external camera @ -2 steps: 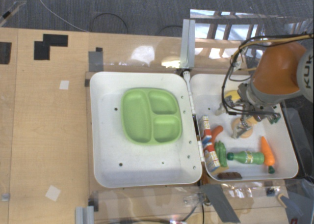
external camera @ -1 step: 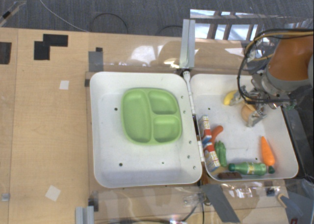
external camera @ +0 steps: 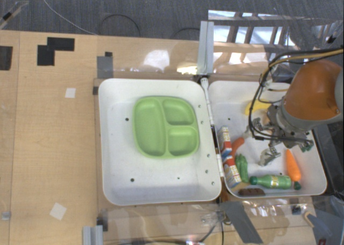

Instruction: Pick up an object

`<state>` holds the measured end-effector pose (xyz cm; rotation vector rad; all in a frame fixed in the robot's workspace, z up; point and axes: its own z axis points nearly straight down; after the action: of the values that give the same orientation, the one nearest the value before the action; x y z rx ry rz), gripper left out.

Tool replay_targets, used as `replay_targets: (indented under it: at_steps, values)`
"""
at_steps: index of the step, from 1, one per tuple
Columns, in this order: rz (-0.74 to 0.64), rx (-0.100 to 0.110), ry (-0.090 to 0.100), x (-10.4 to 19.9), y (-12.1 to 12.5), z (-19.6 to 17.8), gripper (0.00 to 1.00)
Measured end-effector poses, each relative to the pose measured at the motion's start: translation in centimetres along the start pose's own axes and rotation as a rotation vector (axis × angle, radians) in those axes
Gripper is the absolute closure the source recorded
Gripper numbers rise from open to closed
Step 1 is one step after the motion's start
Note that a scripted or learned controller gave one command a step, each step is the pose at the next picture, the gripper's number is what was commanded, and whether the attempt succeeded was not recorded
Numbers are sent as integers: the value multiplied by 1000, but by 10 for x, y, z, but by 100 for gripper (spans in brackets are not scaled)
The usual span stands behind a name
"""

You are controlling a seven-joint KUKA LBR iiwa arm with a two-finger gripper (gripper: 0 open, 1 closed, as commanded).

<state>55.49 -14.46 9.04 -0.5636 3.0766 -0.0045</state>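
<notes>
From my station, the arm's orange band (external camera: 314,91) is covering the right bin's (external camera: 231,101) upper right corner and most of a yellow item (external camera: 251,108) at its nine o'clock. The tool (external camera: 270,155) is showing as a small grey cluster; I am not making out its fingers. The packets (external camera: 226,147) along the bin's left wall are too small to read. The arm is running off frame at three o'clock.

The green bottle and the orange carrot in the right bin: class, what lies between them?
In the camera view nothing lies between them: the green bottle's right end nearly meets the lower tip of the orange carrot, with only a sliver of white bin floor there.
</notes>
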Motion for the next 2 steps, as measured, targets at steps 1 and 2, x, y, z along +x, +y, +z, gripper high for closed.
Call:
replay_targets:
  at_steps: [1, 2]
  values:
    - [22, -10, 18, -72, -92, 4, 0]
    - [-33, -3, 1, -129, 9, 4, 0]
